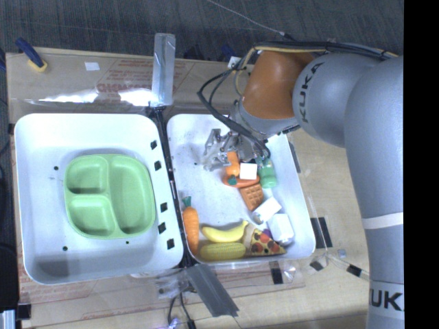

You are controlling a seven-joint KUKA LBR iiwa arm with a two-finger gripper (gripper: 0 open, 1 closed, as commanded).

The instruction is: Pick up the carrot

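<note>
The carrot lies at seven o'clock in the right bin, against its left wall. The tool hovers at eleven o'clock, fingers apart, holding nothing.

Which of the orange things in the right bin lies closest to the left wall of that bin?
The carrot, with a green top. It lies lengthwise along the left wall, beside the banana. The other orange things sit higher, near the gripper.

Tan bench, two white bins side by side, left bin, right bin
</note>
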